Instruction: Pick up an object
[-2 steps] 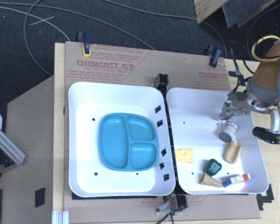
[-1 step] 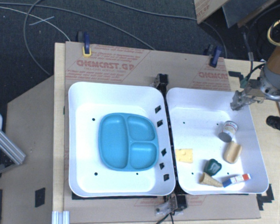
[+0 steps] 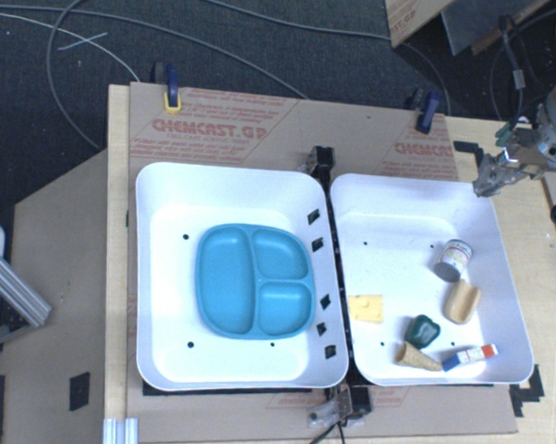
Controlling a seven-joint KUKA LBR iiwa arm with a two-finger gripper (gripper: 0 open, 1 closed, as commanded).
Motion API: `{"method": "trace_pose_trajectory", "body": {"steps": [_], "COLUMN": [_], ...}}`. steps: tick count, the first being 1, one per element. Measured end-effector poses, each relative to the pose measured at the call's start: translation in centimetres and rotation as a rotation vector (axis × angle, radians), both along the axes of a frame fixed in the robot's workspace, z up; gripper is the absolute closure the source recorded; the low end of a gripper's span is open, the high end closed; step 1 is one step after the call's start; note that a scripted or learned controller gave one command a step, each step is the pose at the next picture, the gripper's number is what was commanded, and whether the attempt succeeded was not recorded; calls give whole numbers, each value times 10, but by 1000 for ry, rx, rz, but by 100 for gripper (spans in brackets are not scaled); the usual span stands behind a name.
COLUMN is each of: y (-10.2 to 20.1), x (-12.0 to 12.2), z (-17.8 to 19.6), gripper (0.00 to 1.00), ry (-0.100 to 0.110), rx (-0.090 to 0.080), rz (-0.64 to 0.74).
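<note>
The right bin (image 3: 392, 203) holds several small objects. A small silver jar (image 3: 452, 259) lies near its right side, with a tan bread-shaped piece (image 3: 461, 302) just below it. A yellow cheese slice (image 3: 366, 308) rests near the bin's left wall. At the front are a dark green object (image 3: 423, 330), a tan wedge (image 3: 420, 357) and a blue, white and red tube (image 3: 467, 356). My gripper (image 3: 490, 179) hangs over the bin's far right corner, well away from all of them and with nothing seen in it.
The left bin (image 3: 157, 195) holds a blue divided plate (image 3: 254, 281). Black clips (image 3: 318, 275) line the seam between the bins. Blue clamps (image 3: 173, 86) hold the cardboard sheet at the bench's far edge. Cables lie on the floor beyond.
</note>
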State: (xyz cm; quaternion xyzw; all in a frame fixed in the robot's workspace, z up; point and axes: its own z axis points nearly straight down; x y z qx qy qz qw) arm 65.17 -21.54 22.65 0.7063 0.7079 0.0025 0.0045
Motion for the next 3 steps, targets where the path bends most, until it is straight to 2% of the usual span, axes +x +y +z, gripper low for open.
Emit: {"method": "trace_pose_trajectory", "body": {"steps": [1,2,3], "y": [0,49,93], "x": [2,-18,-32], "z": [56,40,43], "gripper": [100,100,100], "ry": [1,13,12], "rx": [0,6,6], "rz": [-1,2,3]}}
